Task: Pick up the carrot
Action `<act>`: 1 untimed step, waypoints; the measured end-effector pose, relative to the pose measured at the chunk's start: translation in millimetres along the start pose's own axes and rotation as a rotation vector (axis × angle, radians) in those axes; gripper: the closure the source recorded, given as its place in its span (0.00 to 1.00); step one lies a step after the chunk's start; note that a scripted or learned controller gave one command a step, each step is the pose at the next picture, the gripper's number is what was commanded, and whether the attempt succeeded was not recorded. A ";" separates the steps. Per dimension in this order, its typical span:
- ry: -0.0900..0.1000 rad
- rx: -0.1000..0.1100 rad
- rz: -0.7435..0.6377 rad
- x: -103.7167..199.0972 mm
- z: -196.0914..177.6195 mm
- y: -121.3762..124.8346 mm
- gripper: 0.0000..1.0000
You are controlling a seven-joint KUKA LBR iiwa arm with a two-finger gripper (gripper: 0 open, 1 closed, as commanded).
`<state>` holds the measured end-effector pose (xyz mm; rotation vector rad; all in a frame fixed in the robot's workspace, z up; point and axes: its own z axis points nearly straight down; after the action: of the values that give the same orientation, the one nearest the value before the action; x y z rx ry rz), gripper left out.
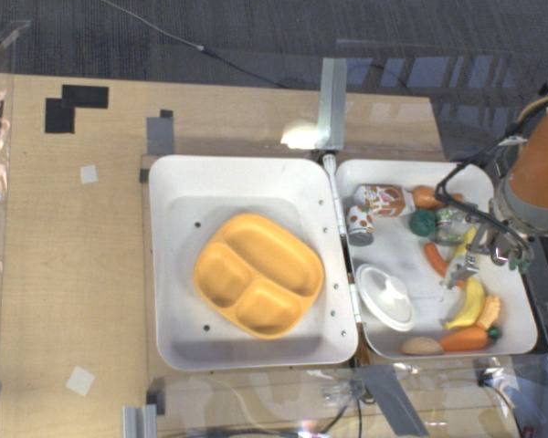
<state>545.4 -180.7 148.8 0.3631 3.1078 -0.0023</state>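
Nearest us, along the front wall of the right bin (516, 347), the carrot (464, 339) is lying on its side, orange with a green tip pointing right. A beige, potato-like piece (422, 345) is lying just to its left. We are seeing nothing gripping the carrot.

Just behind it, a banana (469, 303) is curving upward beside a small orange-yellow piece (490, 310), while a white bowl (385, 297) is sitting toward the bin's left side.

Above the banana, the gripper (459, 270) is hanging over the middle of the bin, well apart from the carrot; we cannot tell whether its jaws are spread or pressed together. A small orange-red piece (436, 258) is lying just to its left.

Farther back, a green piece (424, 224), a small printed cup (360, 225), a cow-patterned can (382, 201) and another orange piece (426, 197) are crowding the far end.

The arm (541, 167) is reaching in from the right, showing its orange band.

In the left bin (164, 245), a yellow divided plate (258, 274) is sitting alone.
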 end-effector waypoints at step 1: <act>-0.004 -0.001 0.054 37.5 58.9 1.7 0.00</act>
<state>510.0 -170.6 89.3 0.4469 3.0930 -0.0012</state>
